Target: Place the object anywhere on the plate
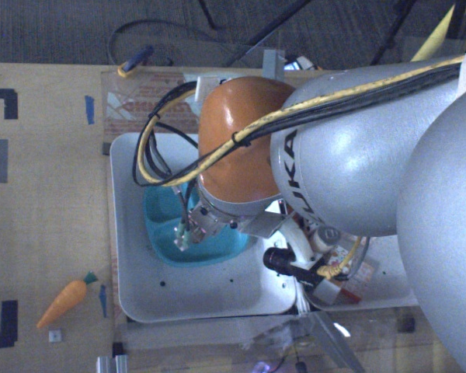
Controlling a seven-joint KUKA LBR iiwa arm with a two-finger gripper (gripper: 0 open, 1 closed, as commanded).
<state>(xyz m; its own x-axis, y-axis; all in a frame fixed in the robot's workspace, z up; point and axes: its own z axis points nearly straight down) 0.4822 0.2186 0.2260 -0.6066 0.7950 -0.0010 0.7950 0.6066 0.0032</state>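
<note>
A blue plate (161, 222) lies in the left white bin (132, 208), and the arm covers most of it. My gripper (185, 238) hangs low over the plate's middle, under the orange wrist band (237, 142). The arm's bulk hides what is under the gripper, and I see no object in it. A toy carrot (62, 302), orange with a green top, lies on the bench left of the bin, outside it.
The grey arm (357, 146) fills the right half and hides most of the right bin (388, 286). A few small items (338, 270), one with red on it, lie in that bin near the divider. Blue tape marks (89, 109) sit on the bench.
</note>
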